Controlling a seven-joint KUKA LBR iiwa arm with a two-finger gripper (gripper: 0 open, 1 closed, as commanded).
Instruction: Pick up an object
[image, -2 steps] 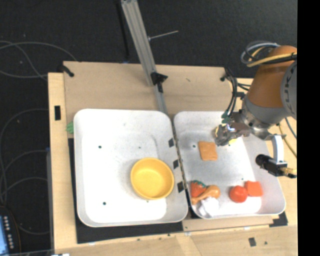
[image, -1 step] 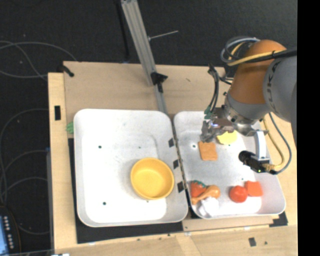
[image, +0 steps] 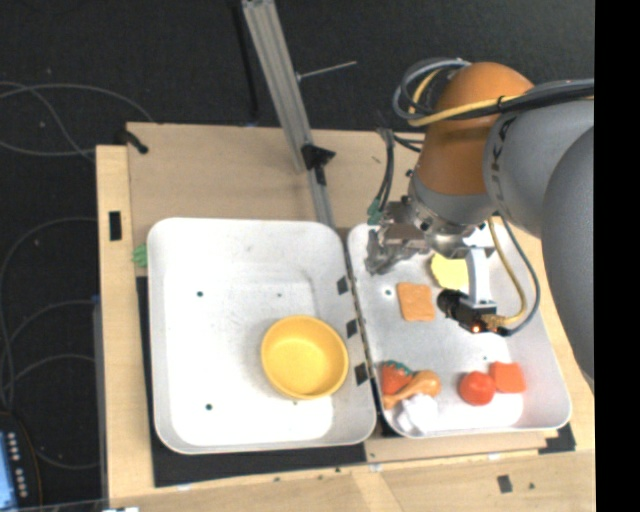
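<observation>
My gripper (image: 383, 252) hangs over the far left corner of the right bin (image: 535, 405), close to the divider between the bins. A flat orange square (image: 415, 301) lies just below and right of it. A pale yellow piece (image: 450, 270) peeks out from under the wrist. Along the bin's near edge lie an orange and red toy with a white part (image: 408, 386), a red round object (image: 476, 388) and an orange block (image: 508, 377). Nothing shows between the fingers.
A yellow bowl (image: 303, 356) sits in the left bin (image: 200, 260), near its right side. A metal pole (image: 290, 100) slants up from between the bins. A black cable fitting (image: 465, 310) hangs off the wrist over the right bin.
</observation>
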